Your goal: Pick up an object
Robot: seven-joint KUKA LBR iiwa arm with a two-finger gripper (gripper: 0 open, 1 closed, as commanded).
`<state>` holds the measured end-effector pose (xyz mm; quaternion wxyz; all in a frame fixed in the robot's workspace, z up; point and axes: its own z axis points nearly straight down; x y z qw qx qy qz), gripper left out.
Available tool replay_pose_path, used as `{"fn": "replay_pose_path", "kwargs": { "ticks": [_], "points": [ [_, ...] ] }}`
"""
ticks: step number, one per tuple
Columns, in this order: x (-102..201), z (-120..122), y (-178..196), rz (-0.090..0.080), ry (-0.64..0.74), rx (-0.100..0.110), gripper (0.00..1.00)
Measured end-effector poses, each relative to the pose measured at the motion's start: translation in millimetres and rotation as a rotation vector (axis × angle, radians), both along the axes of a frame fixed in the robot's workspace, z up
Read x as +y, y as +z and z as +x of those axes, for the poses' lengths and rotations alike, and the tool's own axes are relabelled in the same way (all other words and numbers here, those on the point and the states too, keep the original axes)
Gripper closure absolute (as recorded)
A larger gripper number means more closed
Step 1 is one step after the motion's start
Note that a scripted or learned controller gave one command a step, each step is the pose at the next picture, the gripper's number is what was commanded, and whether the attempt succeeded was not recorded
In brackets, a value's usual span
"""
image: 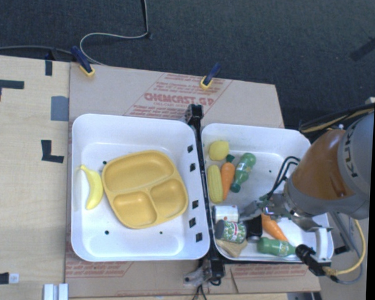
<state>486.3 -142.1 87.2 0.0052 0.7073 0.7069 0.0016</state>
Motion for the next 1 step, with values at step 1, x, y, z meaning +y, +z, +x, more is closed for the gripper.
{"fn": "replay_pose_path", "kwargs": {
  "ticks": [1],
  "points": [
    [0.1,0.7,10.1,0.001,0.0,-0.001,1.0]
  ]
}}
